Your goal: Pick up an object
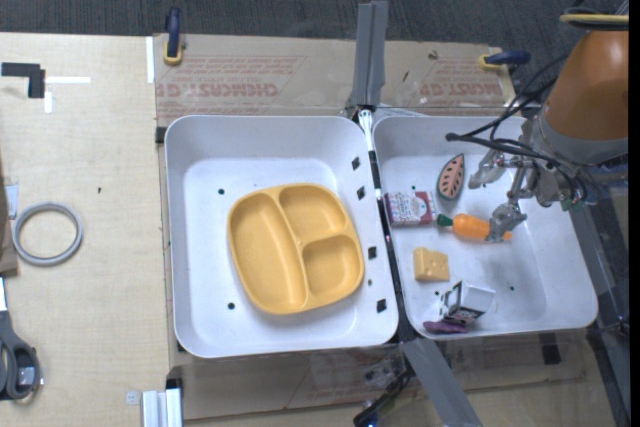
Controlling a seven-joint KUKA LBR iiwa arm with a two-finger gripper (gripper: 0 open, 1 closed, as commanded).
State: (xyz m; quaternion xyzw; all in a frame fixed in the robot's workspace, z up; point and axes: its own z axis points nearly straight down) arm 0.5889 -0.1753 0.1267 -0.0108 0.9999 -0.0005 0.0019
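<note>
My gripper [493, 197] hangs over the right bin [540, 300], open, at the end of the grey arm with its orange band [596, 80]. An orange toy carrot [467, 227] lies just left of the lower fingertip [506, 217], which is at the carrot's right end; nothing sits between the fingers. A watermelon slice [451, 177] lies left of the upper finger. A red and white packet [407, 207] rests by the bin's left wall, a yellow cheese wedge [431, 264] below it, and a small white, black and purple item [462, 307] near the front edge.
The left bin [190, 215] holds a yellow divided plate [295, 247]. A grey divider post [369, 55] stands between the bins at the back. On the bench at far left lie a tape ring [44, 233] and scissors [18, 365].
</note>
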